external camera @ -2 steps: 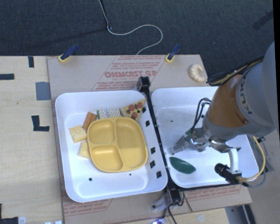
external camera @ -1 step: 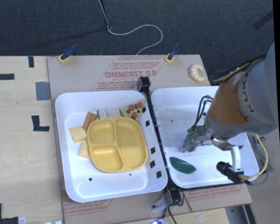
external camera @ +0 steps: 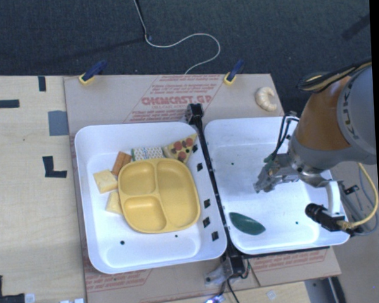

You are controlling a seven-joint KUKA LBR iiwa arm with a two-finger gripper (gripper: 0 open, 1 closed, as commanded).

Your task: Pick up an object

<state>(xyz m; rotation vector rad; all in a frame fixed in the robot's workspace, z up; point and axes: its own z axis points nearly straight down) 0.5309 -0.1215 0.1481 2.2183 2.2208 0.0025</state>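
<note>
Camera view: flat dark-green leaf-shaped object (external camera: 246, 224) in right bin (external camera: 239, 135); hand (external camera: 266, 180) grip unclear.

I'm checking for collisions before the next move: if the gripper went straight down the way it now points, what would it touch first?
Probably the bare white floor of the right bin. The two-finger gripper hangs over it, and the dark green flat piece lies nearer the camera, apart from that line; depth is unclear.

We see a bulky grey arm (external camera: 364, 116), a broad orange band (external camera: 321, 122) above our wrist, a small dark metal tool (external camera: 267, 178), yellow and black cables looped beside the band
</note>
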